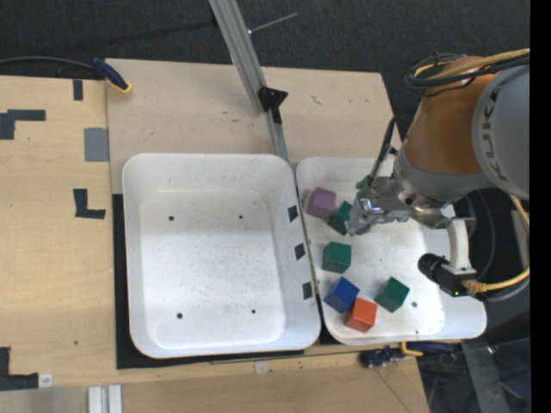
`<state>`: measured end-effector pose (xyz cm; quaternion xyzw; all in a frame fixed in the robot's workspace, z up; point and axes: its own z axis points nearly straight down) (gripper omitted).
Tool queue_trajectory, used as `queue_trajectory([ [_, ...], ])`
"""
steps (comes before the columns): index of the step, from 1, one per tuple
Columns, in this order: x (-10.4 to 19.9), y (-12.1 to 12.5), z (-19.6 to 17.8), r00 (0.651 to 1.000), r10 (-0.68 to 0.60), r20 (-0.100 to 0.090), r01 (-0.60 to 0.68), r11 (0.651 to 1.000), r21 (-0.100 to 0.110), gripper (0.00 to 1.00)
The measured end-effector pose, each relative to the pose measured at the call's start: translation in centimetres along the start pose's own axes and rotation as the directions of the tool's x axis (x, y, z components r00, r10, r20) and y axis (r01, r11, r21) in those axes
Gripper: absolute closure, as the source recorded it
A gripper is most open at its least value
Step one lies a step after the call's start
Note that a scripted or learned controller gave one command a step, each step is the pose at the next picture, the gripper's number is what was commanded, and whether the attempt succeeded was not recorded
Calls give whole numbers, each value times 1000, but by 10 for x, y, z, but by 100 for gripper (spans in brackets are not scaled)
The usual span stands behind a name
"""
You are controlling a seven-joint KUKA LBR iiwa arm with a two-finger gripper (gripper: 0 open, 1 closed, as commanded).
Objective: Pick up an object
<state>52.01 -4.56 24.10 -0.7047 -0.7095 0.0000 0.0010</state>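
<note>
Now | arm low over right bin (pixel 448 321) | end effector (pixel 355 222) (grip state unclear) at green cube (pixel 342 217)

Six small blocks lay in the right bin (pixel 430 317). A purple cube (pixel 322 201) sat near the bin's upper left corner. Just right of it, a dark green block (pixel 342 216) was partly hidden under the tool (pixel 366 216), so its shape was hard to make out. Below that stood a green cube (pixel 337 255) on its own. Lower still, a blue cube (pixel 342 293) touched an orange-red cube (pixel 362 314) at one corner. Another green cube (pixel 393 293) lay to their right, tilted slightly.
</note>
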Motion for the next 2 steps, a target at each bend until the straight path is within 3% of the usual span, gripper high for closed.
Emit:
queue_trajectory([
  [2, 103, 30, -12, 1000, 0, 0, 0, 1000, -1, 100],
])
